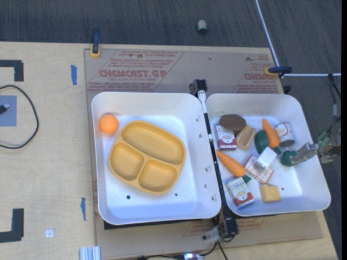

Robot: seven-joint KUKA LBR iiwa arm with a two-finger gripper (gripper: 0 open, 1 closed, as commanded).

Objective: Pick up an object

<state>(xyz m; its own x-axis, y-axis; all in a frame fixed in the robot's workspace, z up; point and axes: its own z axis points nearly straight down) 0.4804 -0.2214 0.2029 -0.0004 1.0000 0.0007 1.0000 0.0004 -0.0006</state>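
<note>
Hovering at the right bin's right rim, gripper low over the green piece; can't tell how wide, nothing visibly held. Crowded there, so could easily nudge the white box or clip the rim.

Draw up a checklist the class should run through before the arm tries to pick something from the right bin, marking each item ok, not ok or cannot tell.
1. Objects available in right bin: ok; two carrots, cheese wedge and cartons lie there.
2. End effector over that bin: ok, at its right edge.
3. End effector holding nothing: cannot tell; too blurred.
4. A target lying apart from its neighbours: ok; the cheese wedge has bare floor around it.
5. Left bin uninvolved: ok; it holds the divided tray and orange ball.
</note>
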